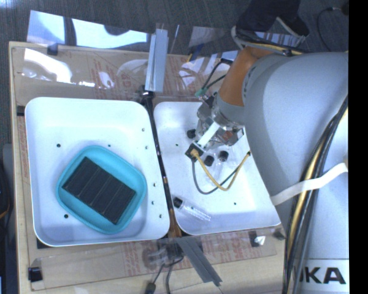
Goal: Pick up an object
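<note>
From my desk I judge the pick as not yet made; nothing is lifted clear of either bin that I can see; the gripper (218, 136) sits low in the far half of the right bin (172, 120), under the bulk of the arm (294, 121), and I cannot tell whether it is wide or narrow, nor whether it has anything in it; the arm's own body hides that part. The nearest candidate is a clear tube (191, 209) with a dark end, lying flat and slanted on the floor of the same bin, near its near-left corner and well apart from the gripper; the other is a blue tray (126, 164) in the near half of the left bin (80, 122), with a dark ribbed panel (101, 192) lying inside it. So what is left, as I read it, is the whole of the grasp and the lift. Room looks fair around the tube on its right and far sides; on its left the bin wall and the divide between the two bins stand close, so I would approach from the right. The tray's near corner sits close to the left bin's near wall, with open floor on the far side.
</note>
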